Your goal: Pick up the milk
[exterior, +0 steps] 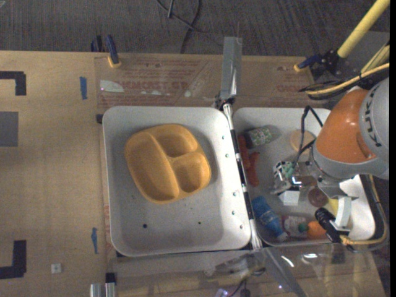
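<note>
Right now the gripper [289, 177] hangs low in the right bin [365, 224], at the frame's right side. I cannot tell its state. The milk [289, 197], a small white box, sits just below it, almost touching.

bench [49, 184]: matt pale wood | bins [117, 166]: smooth white plastic | divided tray [167, 163]: matt yellow plastic | arm band [343, 132]: glossy orange shell | floor [74, 5]: rough grey carpet
</note>
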Motion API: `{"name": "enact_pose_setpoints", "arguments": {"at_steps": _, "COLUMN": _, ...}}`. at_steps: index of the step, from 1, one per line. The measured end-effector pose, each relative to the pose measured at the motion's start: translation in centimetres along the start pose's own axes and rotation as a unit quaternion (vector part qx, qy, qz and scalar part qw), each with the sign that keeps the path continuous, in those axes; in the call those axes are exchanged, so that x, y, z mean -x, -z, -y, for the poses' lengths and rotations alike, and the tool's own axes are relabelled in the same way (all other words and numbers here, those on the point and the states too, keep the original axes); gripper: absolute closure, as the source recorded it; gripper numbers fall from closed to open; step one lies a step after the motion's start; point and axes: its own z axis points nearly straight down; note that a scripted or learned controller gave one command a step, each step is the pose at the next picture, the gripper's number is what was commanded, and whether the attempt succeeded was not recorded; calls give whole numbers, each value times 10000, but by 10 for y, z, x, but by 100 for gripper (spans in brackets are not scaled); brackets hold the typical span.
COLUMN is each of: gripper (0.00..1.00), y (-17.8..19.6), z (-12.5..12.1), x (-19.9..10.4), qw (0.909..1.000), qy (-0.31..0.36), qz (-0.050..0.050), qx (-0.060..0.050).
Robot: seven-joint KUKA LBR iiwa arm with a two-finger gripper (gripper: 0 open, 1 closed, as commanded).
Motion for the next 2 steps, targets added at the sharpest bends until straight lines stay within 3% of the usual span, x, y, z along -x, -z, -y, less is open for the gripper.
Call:
{"name": "enact_pose_setpoints", "arguments": {"at_steps": 1, "gripper": 100, "y": 89, "z": -22, "x": -29, "qw": 9986, "qy": 529, "qz": 5, "qx": -37}}
{"name": "enact_pose_setpoints", "arguments": {"at_steps": 2, "gripper": 100, "y": 132, "z": -13, "x": -89, "qw": 9983, "qy": 588, "qz": 8, "qx": -37}}
